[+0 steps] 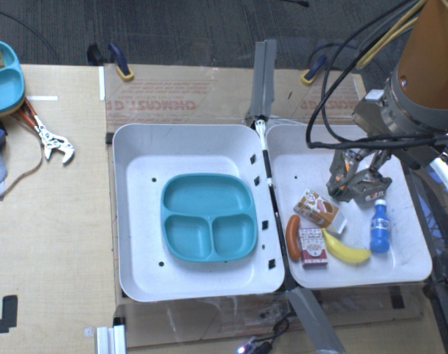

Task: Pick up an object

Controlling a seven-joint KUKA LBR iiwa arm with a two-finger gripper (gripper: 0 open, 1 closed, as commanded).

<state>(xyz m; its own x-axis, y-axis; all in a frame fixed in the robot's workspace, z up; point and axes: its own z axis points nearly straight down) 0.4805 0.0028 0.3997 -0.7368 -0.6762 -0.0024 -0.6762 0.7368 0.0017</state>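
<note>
At right of frame the gripper (pixel 359 182) hangs low in the right bin (pixel 408 271), its jaws apart and holding nothing, above the blue bottle (pixel 379 228), so it should centre over the bottle before closing.

Small items clustered in the right bin (pixel 408 268).
Banana (pixel 346 249), hot dog (pixel 293 237), red carton (pixel 312 245), snack box (pixel 316 208) and blue bottle (pixel 379 227) lie close together.

Floor: dark grey carpet (pixel 172 13) along the far edge, black cables trailing across it.
Bench: pale wooden bench (pixel 46 227), with a brown cardboard sheet (pixel 172 98) lying flat at its far side.
Light: even, soft.
</note>
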